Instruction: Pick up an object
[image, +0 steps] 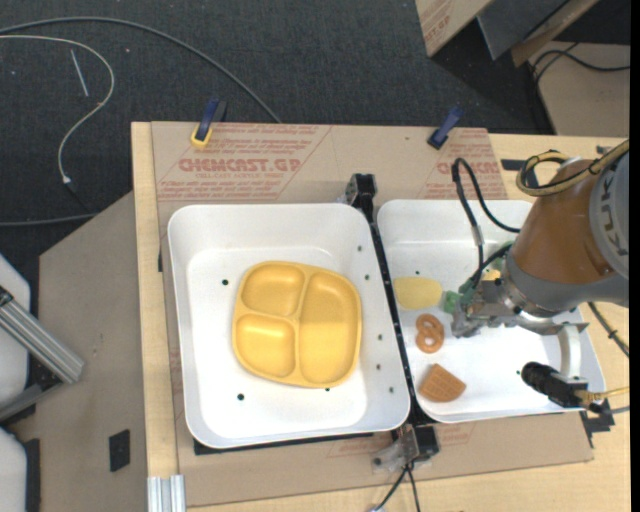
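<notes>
Claw (grip state unclear) hovers in the right bin, just right of the pretzel.

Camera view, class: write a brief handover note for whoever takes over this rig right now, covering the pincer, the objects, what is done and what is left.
Pincer: low in the right bin, fingers hidden, state unclear.
Objects: pale yellow piece, small orange ring and brown wedge all lie on the right bin's floor, left of the pincer. The yellow divided plate sits in the left bin.
Done: nothing visibly lifted.
Left: grasp one object and raise it.
</notes>
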